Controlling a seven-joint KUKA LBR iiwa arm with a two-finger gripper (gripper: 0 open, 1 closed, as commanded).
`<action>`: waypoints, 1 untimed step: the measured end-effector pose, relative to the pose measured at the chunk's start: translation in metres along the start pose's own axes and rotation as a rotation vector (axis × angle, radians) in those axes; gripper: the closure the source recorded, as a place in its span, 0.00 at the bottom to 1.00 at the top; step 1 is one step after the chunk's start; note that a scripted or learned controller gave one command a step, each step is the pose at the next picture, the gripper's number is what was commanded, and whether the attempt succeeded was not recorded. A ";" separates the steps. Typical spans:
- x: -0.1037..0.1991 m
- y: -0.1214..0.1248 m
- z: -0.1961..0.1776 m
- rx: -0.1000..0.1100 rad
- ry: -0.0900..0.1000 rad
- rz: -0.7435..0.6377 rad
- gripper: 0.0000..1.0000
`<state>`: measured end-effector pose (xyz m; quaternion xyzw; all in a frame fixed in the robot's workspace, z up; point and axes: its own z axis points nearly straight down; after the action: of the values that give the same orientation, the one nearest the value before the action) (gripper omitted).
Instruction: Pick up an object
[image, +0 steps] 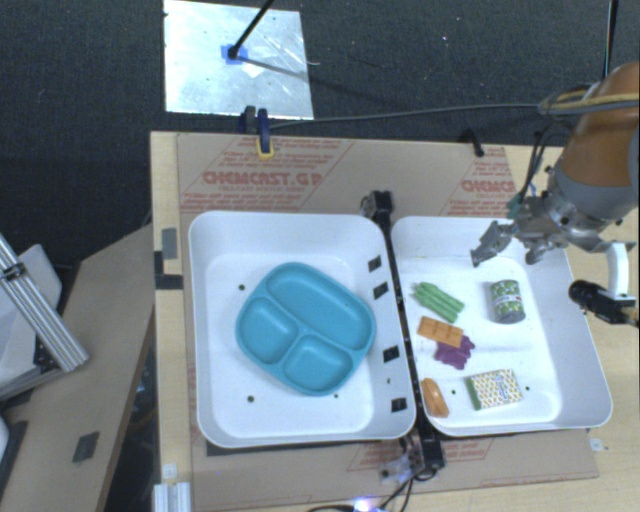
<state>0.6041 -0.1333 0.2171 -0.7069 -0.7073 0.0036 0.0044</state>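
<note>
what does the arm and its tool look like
The arm has a rounded orange band over a grey wrist section. Below it, the tool is dull grey metal, with two dark-tipped fingers spreading out. Thin dark cables run along the arm's upper part. No markings can be made out on it.

bench (300, 165): brown board top | left bin (215, 300), right bin (580, 380) side by side, touching

We see a blue divided plate (304, 328) in the left white bin (215, 250), and a blue clamp (262, 130) behind.
</note>
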 end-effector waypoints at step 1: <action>0.000 0.003 -0.008 -0.013 -0.002 -0.002 0.00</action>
<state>0.6067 -0.1330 0.2248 -0.7061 -0.7081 -0.0003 -0.0006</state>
